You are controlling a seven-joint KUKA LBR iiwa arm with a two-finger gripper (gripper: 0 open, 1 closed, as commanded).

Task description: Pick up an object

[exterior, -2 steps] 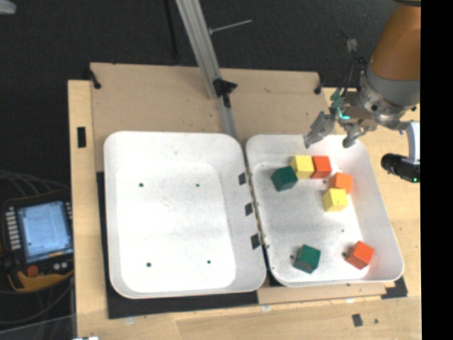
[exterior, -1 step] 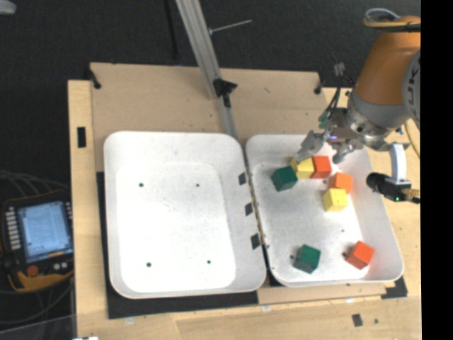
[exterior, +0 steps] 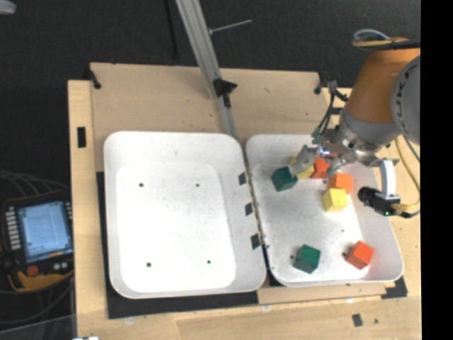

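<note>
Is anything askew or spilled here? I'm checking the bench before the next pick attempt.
Nothing stands out. The green cube, second green cube, yellow cube, orange cube and orange-red cube all lie inside the right white bin, none spilled over its rim. The gripper hovers at the upper cluster.

Even, moderately bright overhead light is seen; the two shallow white plastic bins [exterior: 177,211] are nearly overexposed. Shadows are faint, and slight softness is noted throughout.
</note>
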